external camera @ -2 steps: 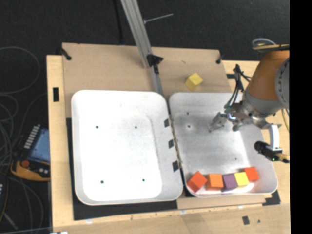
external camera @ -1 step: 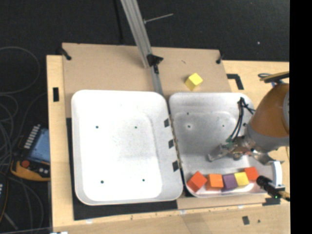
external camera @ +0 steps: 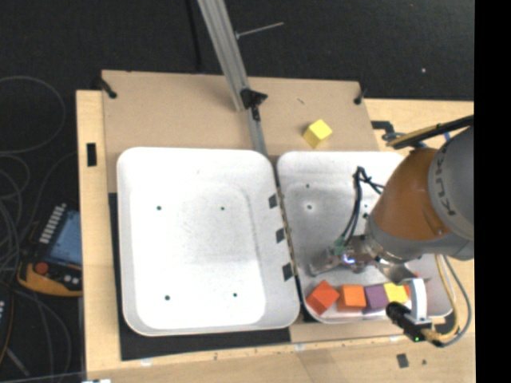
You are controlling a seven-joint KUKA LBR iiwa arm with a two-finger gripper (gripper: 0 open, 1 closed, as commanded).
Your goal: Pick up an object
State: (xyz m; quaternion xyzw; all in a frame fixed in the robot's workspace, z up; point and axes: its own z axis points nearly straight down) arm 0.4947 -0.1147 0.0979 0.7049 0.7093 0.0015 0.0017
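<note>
Along the front wall of the right bin [external camera: 319, 174] lie a red block [external camera: 323, 296], an orange block [external camera: 353, 296], a purple block [external camera: 375, 297] and a yellow block [external camera: 397, 294], side by side in a row. My gripper [external camera: 342, 258] hangs low over the bin floor just behind this row, above the red and orange blocks. The arm's orange band and grey wrist [external camera: 415, 206] cover the bin's right half. I see no block in the gripper.
The left bin [external camera: 200, 238] lies beside the right one. Another yellow block [external camera: 317, 132] sits on the bench behind the right bin. A metal pole [external camera: 231, 54] slants up from between the bins. Cables hang around the wrist.
</note>
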